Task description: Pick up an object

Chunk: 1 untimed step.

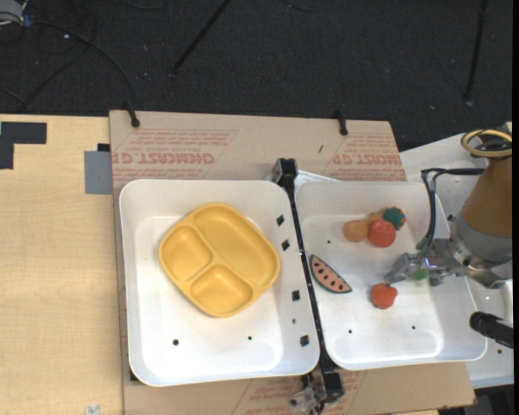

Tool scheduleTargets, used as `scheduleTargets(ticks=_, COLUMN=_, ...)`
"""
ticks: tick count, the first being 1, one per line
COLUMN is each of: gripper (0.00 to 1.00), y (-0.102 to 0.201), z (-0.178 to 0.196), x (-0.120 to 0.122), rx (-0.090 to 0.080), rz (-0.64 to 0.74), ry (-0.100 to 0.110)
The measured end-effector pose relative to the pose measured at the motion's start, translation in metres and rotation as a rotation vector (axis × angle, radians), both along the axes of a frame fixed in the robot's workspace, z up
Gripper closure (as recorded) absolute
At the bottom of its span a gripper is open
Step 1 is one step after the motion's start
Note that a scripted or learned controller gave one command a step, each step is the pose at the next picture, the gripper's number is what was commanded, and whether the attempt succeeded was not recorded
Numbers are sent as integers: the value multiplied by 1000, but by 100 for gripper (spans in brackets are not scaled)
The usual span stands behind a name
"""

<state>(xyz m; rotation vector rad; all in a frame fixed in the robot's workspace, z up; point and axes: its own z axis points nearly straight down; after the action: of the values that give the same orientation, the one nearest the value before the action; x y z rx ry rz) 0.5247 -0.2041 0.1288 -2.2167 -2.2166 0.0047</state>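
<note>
In the right bin (415, 344) lie several toy foods. A watermelon slice (329, 277) rests near the bin's left wall. An orange piece (355, 230), a red round fruit (381, 233) and a small green piece (394, 217) cluster at the back. A second red fruit (382, 296) sits mid-bin. My gripper (403, 271) reaches in from the right and hangs low, just up and to the right of that second red fruit. Nothing is visibly held in it.
A yellow divided plate (219, 258) lies in the left bin (147, 335). A black divider (299, 266) runs between the bins. The grey arm with its orange band (493, 206) stands over the right bin's right edge. Cardboard (242, 150) backs both bins.
</note>
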Motion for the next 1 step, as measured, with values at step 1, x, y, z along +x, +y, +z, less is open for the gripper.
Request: scheduleTargets(ticks=1, gripper=0, y=1, z=-43, x=0, rx=-2, rz=-1, ry=-4)
